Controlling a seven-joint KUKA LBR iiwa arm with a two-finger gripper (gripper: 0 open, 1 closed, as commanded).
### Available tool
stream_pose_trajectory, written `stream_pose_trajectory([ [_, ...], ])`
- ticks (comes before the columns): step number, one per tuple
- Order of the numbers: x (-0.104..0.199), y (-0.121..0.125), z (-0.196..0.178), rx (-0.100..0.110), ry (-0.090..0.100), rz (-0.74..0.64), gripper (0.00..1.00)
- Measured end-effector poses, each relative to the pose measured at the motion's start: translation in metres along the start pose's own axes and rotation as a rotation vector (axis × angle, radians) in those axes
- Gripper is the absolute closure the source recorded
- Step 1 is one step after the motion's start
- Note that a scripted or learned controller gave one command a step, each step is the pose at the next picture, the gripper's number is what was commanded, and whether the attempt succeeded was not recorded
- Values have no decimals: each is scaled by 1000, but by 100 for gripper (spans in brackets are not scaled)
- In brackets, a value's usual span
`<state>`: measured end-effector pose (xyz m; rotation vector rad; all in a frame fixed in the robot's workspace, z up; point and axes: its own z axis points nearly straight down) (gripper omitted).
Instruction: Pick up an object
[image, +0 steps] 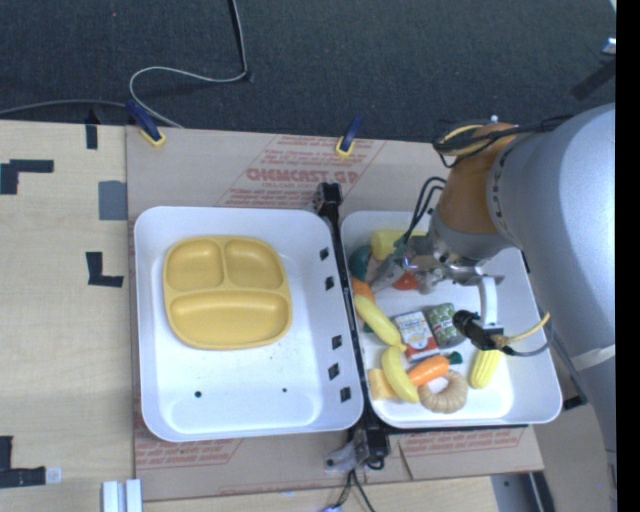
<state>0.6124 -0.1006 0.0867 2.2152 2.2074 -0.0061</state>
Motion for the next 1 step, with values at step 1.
stream_pose_trajectory([
  [1, 3, 0, -9, 5, 6, -2, 100],
])
